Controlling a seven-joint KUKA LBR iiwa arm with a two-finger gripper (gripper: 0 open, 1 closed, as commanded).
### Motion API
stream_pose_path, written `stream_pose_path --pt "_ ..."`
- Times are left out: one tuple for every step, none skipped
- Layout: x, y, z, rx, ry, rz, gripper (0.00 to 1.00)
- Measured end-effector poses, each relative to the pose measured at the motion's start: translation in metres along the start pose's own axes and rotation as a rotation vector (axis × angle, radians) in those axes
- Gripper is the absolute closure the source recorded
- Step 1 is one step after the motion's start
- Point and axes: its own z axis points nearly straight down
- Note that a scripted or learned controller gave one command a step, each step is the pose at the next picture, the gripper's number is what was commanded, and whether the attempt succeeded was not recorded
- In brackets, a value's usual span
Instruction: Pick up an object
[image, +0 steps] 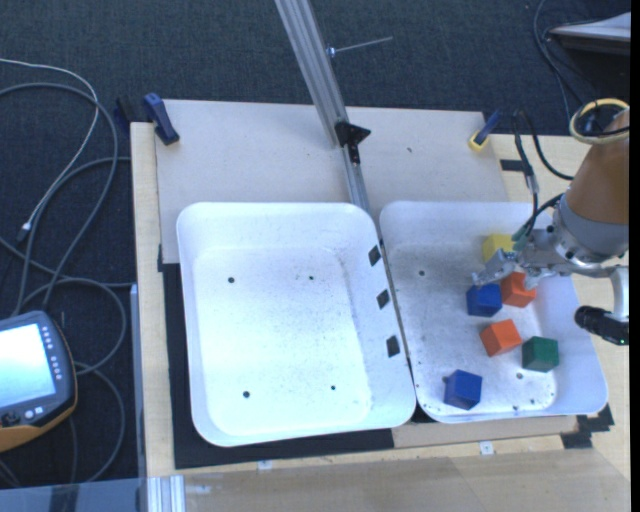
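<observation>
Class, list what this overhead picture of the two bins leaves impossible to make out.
1. Tool: too small and blurred to tell whether it grips anything.
2. Yellow block: partly covered by the tool.
3. Arm: cut off by the right edge.
4. Upper orange block: partly hidden under the wrist.

Left bin (280, 320): white, fine dark speckles, few black dots. Right bin (430, 300): same white, speckled. Inside right bin: yellow block (497, 245); blue cube (484, 299); orange-red cube (517, 290) just right of blue cube; orange cube (500, 336); green cube (540, 353); second blue cube (462, 388). Tabletop (250, 150): pale beige. Arm (600, 190): orange band over grey wrist. Blue clamp (160, 118) at tabletop's far-left corner. Floor (70, 40): dark grey carpet.
</observation>
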Motion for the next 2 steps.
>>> stream_pose_path --pt "0.0143 -0.0065 0.0067 -0.014 -0.007 0.002 0.00" --pt "0.0150 -0.0069 0.0070 -0.016 -0.008 0.002 0.00"
